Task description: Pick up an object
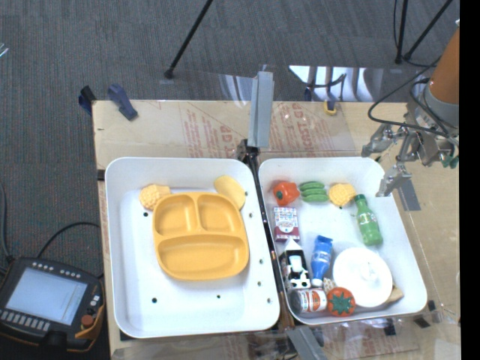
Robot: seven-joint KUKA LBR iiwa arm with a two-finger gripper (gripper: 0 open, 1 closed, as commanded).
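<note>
While the gripper (396, 172) hung over the right bin's (417, 268) upper right rim, its fingers stood apart and nothing lay between them. That corner of the bin was bare just beneath it, and the bottle (367, 220) lay nearest, tilted along the right side with its cap toward the far wall.

Across the far wall of the right bin sat a red pepper (285, 193), a green pod (313, 192) and a yellow corn piece (341, 194), each just beside the next. A small carton (286, 223) lay against the left wall, with a black-and-white carton (295, 268) below it and a blue bottle (321, 256) just beside that. At the near wall a can (309, 301) touched a tomato (340, 301), and a white plate (362, 276) filled the near right corner, leaving little free floor there.

The left bin (127, 276) held a yellow tray (199, 235) near its middle, with a second corn piece (154, 196) at the tray's far left corner and a yellow lemon-like piece (231, 191) at its far right. Wide white floor stayed open along the left and near sides of that bin.
</note>
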